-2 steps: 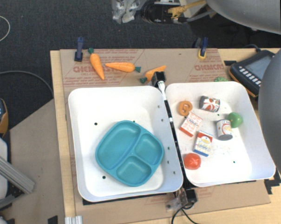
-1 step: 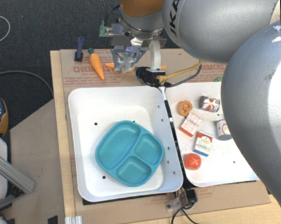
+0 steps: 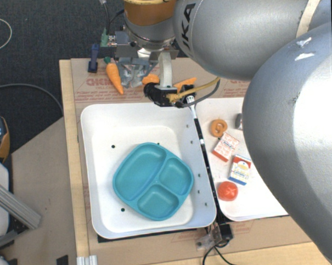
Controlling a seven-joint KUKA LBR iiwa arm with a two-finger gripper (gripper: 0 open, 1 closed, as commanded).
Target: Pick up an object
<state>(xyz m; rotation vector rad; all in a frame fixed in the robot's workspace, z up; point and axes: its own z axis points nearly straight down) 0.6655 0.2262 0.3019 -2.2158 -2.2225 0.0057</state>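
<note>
The arm [image 3: 250, 37], grey with an orange band, reaches in from the right over the far edge of the bench. Its gripper [image 3: 131, 74] hangs above the cardboard just beyond the left bin [image 3: 96, 159]; whether it is open or closed cannot be told. A carrot [image 3: 115, 77], orange and tapered, lies tilted just left of the gripper, outside both bins. The left bin holds a tray [image 3: 153, 181], teal with three compartments, lying flat near the bin's middle. The right bin [image 3: 252, 210] holds four small things: a doughnut [image 3: 218, 127], brown and ring-shaped, near the far edge; a carton [image 3: 226, 147], white and red, just below it; a box [image 3: 240, 169], blue and white with a red patch; and a tomato [image 3: 228, 191], red and round, nearest the front.
</note>
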